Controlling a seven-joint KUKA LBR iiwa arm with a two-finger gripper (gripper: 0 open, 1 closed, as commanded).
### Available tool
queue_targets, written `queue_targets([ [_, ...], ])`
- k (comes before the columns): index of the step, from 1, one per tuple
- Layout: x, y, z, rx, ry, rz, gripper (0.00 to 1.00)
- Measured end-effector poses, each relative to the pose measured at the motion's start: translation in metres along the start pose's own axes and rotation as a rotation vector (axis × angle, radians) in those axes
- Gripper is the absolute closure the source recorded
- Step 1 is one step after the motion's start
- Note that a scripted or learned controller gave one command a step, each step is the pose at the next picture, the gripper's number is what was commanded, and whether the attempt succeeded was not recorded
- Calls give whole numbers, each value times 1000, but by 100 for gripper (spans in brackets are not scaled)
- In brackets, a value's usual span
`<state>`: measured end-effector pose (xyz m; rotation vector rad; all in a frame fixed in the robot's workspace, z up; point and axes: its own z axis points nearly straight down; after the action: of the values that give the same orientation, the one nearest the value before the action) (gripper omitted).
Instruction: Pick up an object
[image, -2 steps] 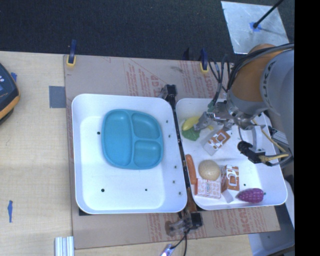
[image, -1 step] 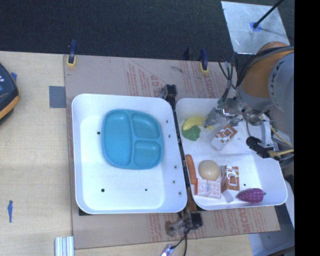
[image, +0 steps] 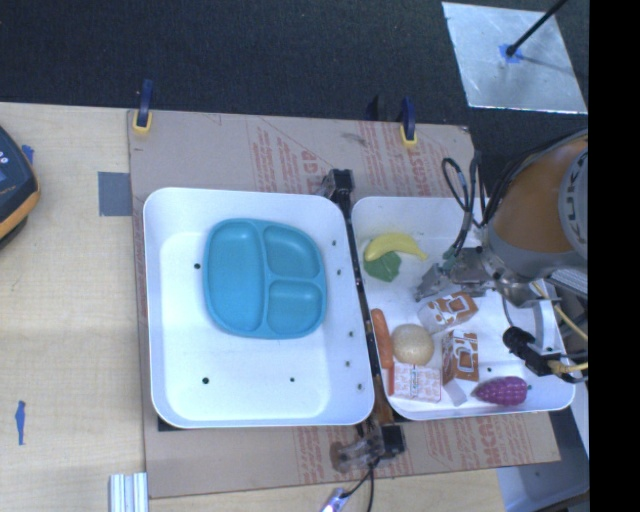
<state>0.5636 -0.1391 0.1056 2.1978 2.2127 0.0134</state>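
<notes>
Left bin: shallow white plastic bin, holding a light blue three-compartment plastic tray in its far half.
Right bin: shallow white plastic bin, its right rim hidden under the arm.
Arm: grey robot arm with orange band, entering from the right, cut off at the frame edge.
Gripper: metal two-finger gripper low over the middle of the right bin; its tips blur against the packet below, so I cannot tell how wide it stands or whether anything is caught.
Far items, right bin: yellow toy banana touching a green toy vegetable.
Middle items: brown-and-white snack packet just beside the gripper; second like packet nearer; round beige ball-like object.
Near items: red-and-white printed packet; purple toy fruit at the near right corner.
Left wall item: thin orange carrot-like stick, partly hidden against the bin wall.
Bench: cardboard sheet clamped on the wooden top.
</notes>
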Motion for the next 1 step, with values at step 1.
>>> queue_targets([
  [1,31,67,15,24,11,3,0],
])
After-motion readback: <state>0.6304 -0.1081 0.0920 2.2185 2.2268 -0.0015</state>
